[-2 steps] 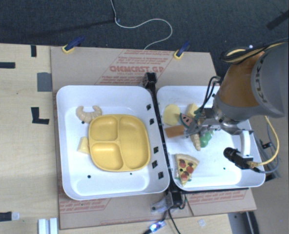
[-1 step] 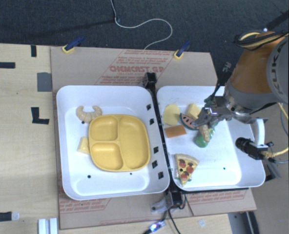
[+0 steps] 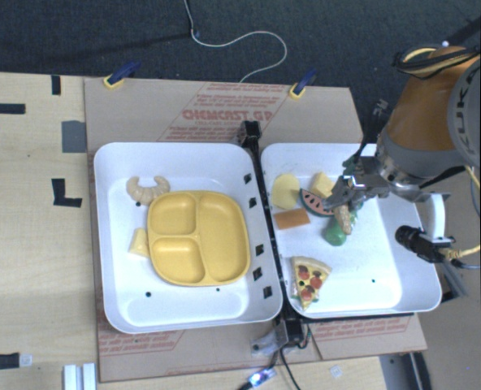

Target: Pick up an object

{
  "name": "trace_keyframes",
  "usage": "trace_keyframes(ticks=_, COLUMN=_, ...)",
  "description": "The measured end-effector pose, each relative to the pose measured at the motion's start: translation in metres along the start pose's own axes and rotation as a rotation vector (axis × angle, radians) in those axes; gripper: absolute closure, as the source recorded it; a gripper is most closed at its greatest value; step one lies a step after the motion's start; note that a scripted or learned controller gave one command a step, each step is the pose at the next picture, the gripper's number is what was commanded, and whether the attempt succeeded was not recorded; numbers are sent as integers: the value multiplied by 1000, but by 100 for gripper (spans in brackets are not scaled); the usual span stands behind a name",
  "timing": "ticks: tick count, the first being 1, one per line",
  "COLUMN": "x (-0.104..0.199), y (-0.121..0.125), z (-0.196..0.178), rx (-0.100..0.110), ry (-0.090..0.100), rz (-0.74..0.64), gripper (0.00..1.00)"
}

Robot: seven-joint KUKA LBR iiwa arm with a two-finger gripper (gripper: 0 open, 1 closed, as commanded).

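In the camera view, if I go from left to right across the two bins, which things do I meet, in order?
Croissant-shaped toy → yellow divided plate → orange block → pizza slice → green round toy → hand.

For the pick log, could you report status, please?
Gripper low in right bin. Over watermelon slice and green piece. Nothing visibly held.

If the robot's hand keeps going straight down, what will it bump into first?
Probably the watermelon slice or the green toy just below the hand, in the right bin; depth is hard to judge from above.
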State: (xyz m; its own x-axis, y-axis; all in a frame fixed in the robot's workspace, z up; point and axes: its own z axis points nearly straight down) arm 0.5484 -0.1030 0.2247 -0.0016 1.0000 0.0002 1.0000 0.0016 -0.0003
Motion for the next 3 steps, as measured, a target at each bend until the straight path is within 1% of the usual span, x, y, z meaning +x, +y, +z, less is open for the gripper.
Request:
trace_keyframes(ticks=1, x=55, y=-8, z=1, rx=3, ry=2, rz=-5, gripper=100)
trace_keyframes(ticks=2, x=40, y=-16, z=-8, rx=1, ry=0, rz=1, gripper=100)
trace_keyframes(ticks=3, x=41, y=-14, z=-9, rx=2, ry=0, rz=0, gripper=100)
